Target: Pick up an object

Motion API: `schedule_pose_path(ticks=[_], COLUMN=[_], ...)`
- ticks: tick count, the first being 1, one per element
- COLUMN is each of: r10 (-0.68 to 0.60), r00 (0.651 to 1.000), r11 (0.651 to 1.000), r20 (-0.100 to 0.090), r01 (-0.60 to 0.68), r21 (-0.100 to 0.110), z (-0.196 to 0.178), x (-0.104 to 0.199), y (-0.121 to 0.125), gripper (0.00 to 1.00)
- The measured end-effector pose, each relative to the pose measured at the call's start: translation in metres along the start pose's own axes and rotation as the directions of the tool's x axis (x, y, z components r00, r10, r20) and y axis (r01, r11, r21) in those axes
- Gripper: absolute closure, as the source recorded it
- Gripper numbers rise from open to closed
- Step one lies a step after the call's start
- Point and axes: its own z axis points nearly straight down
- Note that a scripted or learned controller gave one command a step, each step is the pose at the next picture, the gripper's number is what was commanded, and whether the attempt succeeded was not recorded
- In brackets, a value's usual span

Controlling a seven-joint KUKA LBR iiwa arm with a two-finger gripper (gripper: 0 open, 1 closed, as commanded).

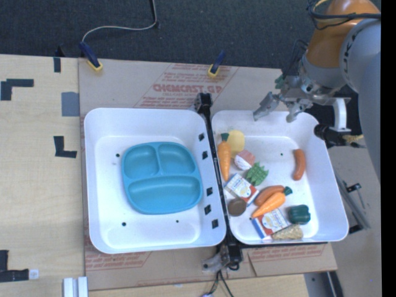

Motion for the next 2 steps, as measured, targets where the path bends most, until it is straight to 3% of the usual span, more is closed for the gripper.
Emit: schedule_pose_path(ticks=[1,2], r10=[-0.001,0.000], r00=[1.000,1.000], r11=[1.000,1.000], r20=[0.001,0.002], r01=[0.001,0.000], r21=[-0.002,-0.002], z=[0.1182,0.1184], x=[0.0439,0.0454], y=[0.0008,0.0007], gripper=[0.00,0.00])
